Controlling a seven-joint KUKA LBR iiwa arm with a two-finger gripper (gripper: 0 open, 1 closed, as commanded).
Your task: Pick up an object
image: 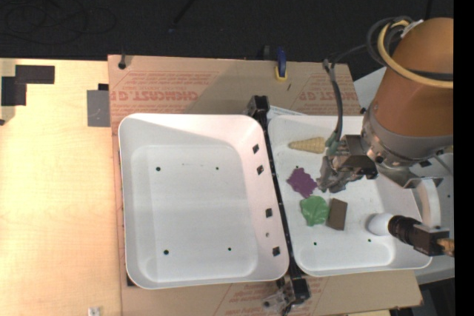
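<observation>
My end effector hovered low in the right bin, purple piece just left, green lump below-left. I couldn't tell its state.

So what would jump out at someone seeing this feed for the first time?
Probably the big orange-banded arm reaching in from the right, its pincer low over the right bin. Next, the cluster beside it: a purple piece, a green lump touching a brown block, and a cream cone further back.
</observation>
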